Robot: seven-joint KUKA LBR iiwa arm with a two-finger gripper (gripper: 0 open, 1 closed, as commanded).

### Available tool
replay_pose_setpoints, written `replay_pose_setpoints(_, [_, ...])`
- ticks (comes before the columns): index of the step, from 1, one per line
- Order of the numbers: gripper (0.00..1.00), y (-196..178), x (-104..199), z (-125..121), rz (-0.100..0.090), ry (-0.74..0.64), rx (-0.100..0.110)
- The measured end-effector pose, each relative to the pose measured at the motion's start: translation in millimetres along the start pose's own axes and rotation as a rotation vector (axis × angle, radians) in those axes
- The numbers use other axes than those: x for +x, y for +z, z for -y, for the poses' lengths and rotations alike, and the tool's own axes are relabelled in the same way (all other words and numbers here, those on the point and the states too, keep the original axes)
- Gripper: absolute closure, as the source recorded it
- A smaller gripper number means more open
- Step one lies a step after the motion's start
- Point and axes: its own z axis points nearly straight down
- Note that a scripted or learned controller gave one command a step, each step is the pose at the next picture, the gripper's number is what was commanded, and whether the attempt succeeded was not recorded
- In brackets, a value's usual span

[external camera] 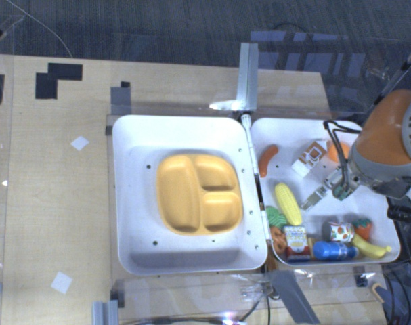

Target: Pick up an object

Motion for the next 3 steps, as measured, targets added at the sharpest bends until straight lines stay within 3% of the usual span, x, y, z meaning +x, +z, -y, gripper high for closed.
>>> replay_pose_setpoints(1, [0.0, -1, 42, -22, -0.002, 0.285, 0.002])
replay_pose_setpoints(2, [0.0, 1, -7, -22, 0.001, 0.135, 0.002])
replay_pose_setpoints(3, [0.0, 2, -36, -72, -0.027, 0.287, 0.031])
